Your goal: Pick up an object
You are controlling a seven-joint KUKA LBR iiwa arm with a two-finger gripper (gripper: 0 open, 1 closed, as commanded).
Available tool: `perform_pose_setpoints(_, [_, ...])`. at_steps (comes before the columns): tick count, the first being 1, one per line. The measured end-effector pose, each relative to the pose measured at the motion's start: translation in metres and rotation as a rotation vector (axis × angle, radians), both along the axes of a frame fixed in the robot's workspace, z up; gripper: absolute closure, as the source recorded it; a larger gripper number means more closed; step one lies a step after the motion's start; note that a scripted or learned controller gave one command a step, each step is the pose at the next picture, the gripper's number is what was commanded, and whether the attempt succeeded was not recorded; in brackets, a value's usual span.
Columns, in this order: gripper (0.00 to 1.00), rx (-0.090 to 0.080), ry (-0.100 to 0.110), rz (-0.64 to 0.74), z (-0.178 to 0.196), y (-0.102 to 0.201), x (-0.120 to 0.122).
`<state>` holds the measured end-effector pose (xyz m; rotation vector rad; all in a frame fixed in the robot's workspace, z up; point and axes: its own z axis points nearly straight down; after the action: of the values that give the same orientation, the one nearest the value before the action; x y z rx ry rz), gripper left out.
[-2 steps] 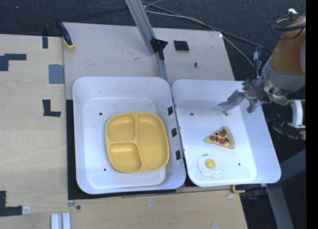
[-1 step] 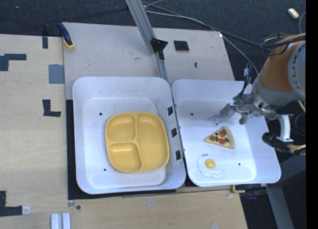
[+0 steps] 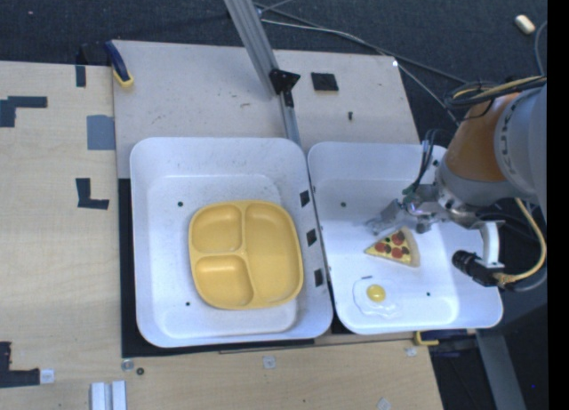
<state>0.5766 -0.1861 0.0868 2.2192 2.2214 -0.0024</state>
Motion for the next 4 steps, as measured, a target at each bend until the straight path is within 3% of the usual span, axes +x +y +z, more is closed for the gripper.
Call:
perform_pose_setpoints(1, [1.00,-0.001,-0.003,0.001,0.013,0.000,0.001])
perform_pose_setpoints(3, [1.00,0.000,-0.005,0.000,0.135,-0.009,0.000])
perform_pose_setpoints(4, [1.00,0.002,-0.002,0.001,0.166,-0.009,0.001])
